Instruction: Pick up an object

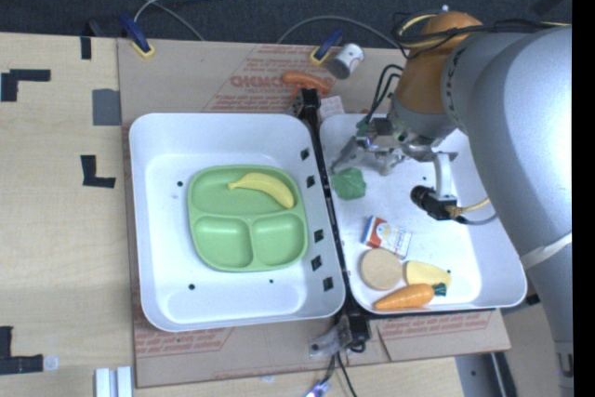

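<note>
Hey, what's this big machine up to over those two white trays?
A grey robot arm reaches in from the right, its gripper low over the right bin, just above a small green object. It isn't visibly holding anything. Nearer the front of that bin lie a carrot, a round cracker and a small packet. The left bin holds a green divided plate with a banana.

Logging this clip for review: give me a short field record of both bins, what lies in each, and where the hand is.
left bin: green divided plate with a banana in its top compartment
right bin: green block, small carton, round biscuit, yellow piece, carrot
hand: over the right bin's upper left, just above the green block
grasp: none visible
</note>
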`<state>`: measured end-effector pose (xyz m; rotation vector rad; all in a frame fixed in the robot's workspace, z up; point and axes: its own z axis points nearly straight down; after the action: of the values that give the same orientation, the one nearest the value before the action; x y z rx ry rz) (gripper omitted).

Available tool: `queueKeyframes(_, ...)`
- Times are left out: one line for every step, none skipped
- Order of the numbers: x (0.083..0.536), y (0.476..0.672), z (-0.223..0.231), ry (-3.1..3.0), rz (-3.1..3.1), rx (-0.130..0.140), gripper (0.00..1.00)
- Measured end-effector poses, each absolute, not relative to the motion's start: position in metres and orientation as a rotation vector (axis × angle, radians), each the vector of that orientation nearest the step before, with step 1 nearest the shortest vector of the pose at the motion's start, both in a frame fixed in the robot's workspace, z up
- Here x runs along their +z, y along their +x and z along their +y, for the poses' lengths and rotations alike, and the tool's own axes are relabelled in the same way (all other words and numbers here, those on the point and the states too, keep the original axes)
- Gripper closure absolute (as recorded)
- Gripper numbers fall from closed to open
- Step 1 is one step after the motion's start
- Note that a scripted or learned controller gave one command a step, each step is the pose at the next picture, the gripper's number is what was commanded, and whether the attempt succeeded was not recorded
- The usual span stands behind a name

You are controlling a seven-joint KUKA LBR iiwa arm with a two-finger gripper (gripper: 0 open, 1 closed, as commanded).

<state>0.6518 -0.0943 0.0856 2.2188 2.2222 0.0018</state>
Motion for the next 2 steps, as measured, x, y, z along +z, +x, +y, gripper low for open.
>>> queueKeyframes(0.0859, 0.6429, -0.0959, 2.217, 2.221, 0.000, 0.00)
queueKeyframes(0.0860, 0.6443, -0.0941, 2.219, 2.220, -0.001, 0.00)
